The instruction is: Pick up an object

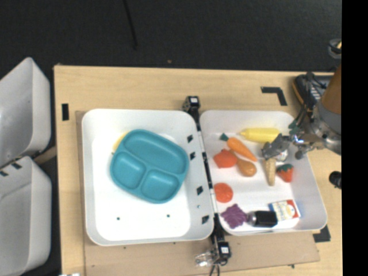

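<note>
- Hovering over the right bin: hand sits in the bin's upper right part, arm entering from 3 o'clock.
- Hand state: can't tell open or closed at this resolution; nothing visibly between it, so not calling a hold.
- Nearest thing: cream cone-shaped piece, just at 6 o'clock from the hand, near or touching the tip, can't say which. Long axis runs about 12 to 6, narrow end down.
- Small red strawberry-like piece at 5 o'clock, just beside the cone.
- Yellow banana-like piece at 11 o'clock, close, long axis about 9 to 3.
- Orange carrot at 9 o'clock, axis slanting 10 to 4; brown-orange piece at 8 o'clock just below it.
- Red piece further out at 9 o'clock; orange round piece at 8 o'clock, well apart.
- Along the bin's bottom edge, well apart at 6 to 7 o'clock: purple piece, black item, small carton.
- Left bin holds a blue divided plate with something yellow under its upper left edge; far off at 9 o'clock, not relevant.
- Judgement: cone is the likely target, straight below the hand; a grip across its short width, roughly 9 to 3, looks right. Crowding from the strawberry could spoil it.
</note>
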`<act>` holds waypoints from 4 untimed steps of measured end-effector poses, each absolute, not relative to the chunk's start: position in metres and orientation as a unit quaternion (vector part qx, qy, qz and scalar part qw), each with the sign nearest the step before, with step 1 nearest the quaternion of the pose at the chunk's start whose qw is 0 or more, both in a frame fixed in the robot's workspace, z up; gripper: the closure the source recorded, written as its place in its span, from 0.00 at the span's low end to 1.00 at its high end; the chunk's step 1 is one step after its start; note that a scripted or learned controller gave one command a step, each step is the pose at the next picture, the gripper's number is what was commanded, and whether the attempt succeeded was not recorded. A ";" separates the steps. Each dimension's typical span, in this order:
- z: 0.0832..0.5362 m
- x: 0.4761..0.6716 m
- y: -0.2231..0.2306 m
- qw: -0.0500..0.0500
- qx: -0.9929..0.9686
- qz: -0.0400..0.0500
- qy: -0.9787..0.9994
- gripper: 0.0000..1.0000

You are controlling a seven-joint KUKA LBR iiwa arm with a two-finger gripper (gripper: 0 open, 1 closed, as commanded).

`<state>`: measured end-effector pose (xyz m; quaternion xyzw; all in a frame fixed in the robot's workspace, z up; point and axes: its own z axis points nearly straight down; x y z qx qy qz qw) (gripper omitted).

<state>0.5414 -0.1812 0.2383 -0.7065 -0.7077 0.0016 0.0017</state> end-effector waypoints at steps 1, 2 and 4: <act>0.184 0.549 -0.175 0.003 -0.706 0.003 -0.708 0.00; 0.118 0.547 -0.181 0.003 -0.707 0.003 -0.707 0.00; 0.111 0.551 -0.185 -0.004 -0.710 -0.001 -0.704 1.00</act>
